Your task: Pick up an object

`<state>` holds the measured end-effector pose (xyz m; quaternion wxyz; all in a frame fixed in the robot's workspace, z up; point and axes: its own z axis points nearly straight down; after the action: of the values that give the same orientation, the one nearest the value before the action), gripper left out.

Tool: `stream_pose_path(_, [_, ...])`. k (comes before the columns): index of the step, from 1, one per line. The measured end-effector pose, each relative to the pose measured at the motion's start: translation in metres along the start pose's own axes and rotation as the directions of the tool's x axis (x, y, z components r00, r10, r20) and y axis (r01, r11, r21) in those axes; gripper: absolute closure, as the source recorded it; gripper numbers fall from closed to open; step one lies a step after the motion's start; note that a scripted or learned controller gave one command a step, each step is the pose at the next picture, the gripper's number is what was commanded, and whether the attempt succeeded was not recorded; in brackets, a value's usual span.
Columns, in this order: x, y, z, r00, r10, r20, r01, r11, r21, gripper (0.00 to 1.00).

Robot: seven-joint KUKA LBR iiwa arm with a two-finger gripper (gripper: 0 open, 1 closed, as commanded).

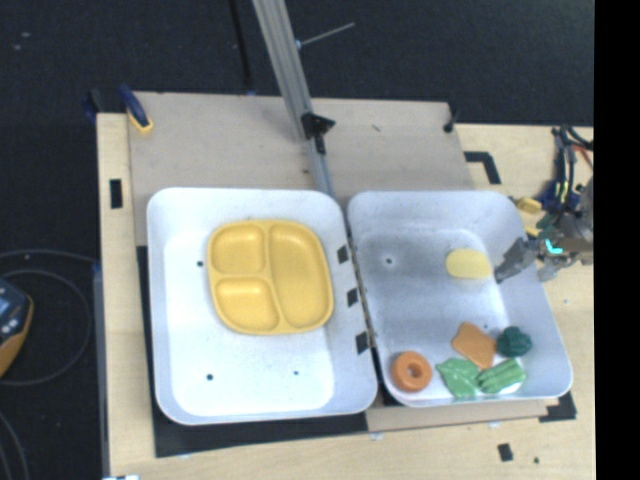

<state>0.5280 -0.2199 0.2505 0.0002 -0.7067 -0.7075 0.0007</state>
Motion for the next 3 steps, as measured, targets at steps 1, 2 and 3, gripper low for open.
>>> stream_pose_path(1, [0.0,0.001,-0.001,1.0,-0.001,0.001,0.001,1.0,-0.002,0.0])
stream_pose_path(2, [-0.006,-0.003,0.06,1.0,0.001,0.0,-0.001,1.0,0.001,0.0])
stream_pose_path(3, [-0.005,-0.004,0.102,1.0,0.001,0.0,-0.001,1.0,0.001,0.0])
